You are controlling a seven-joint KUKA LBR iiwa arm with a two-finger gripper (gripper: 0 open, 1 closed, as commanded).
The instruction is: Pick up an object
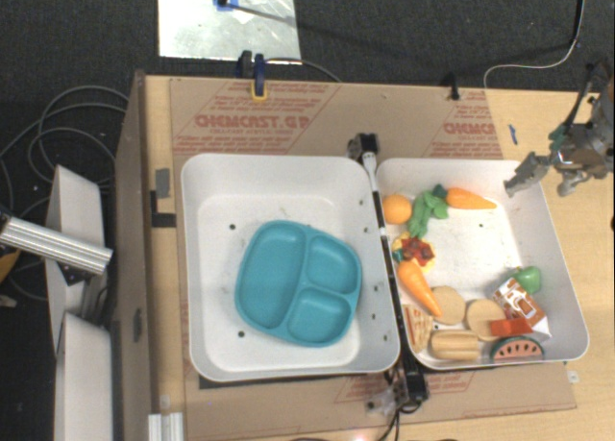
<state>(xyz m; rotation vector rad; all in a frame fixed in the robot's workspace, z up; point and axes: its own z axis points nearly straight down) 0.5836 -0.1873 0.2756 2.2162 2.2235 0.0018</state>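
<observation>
The right bin point(562, 271) holds several toy foods. Among them are an orange point(397, 208), a green leafy piece point(430, 207), a carrot point(471, 200) near the far wall, a second carrot point(418, 284), a red and white carton point(520, 300) and a watermelon slice point(519, 350). My gripper point(546, 178) hovers at the bin's far right corner, above its rim and right of the far carrot. It is open, with nothing between its fingers.
A blue divided plate point(299, 282) lies in the left bin point(216, 237). A black clip point(365, 148) sits at the far end of the divider between the bins. Cardboard lines the bench under both bins, and cables lie at the far left.
</observation>
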